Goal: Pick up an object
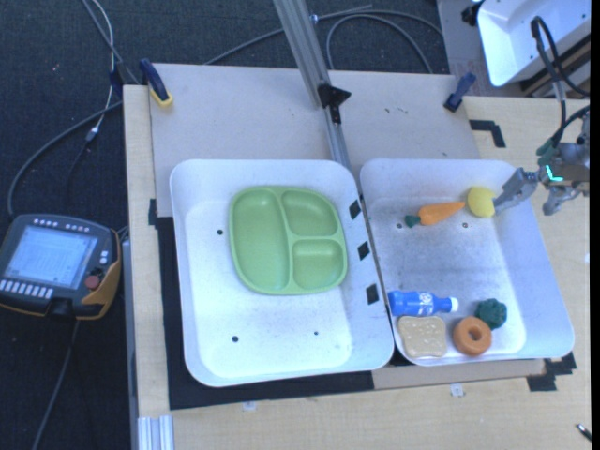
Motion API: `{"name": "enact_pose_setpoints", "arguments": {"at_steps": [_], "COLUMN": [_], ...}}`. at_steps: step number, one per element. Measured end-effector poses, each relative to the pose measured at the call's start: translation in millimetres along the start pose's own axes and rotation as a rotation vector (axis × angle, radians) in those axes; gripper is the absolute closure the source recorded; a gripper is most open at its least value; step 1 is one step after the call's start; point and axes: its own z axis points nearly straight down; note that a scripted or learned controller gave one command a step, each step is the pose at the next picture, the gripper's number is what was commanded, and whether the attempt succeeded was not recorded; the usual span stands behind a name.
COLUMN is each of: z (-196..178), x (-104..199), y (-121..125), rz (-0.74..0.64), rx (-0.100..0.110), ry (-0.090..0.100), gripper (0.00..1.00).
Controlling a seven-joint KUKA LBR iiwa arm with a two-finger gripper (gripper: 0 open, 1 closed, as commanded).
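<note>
tool [537, 192] at right bin [553, 279] far edge | fingers spread, holding nothing | lemon [481, 202] just beside | carrot [439, 213] touches lemon

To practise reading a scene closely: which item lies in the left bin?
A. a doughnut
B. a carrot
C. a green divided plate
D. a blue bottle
C: the green divided plate lies in the left bin; the other three lie in the right bin.

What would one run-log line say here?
gripper: right bin's far edge | nearest: lemon | held: nothing seen | tray: left bin
</note>
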Motion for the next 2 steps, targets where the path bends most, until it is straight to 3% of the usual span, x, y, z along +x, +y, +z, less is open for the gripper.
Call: {"name": "enact_pose_setpoints", "arguments": {"at_steps": [1,2], "z": [-1,59], "x": [0,7], "y": [0,5], "rz": [0.000,0.000], "rx": [-0.002,0.005], "ry": [0.000,0.002], "gripper": [0.00,0.00]}}
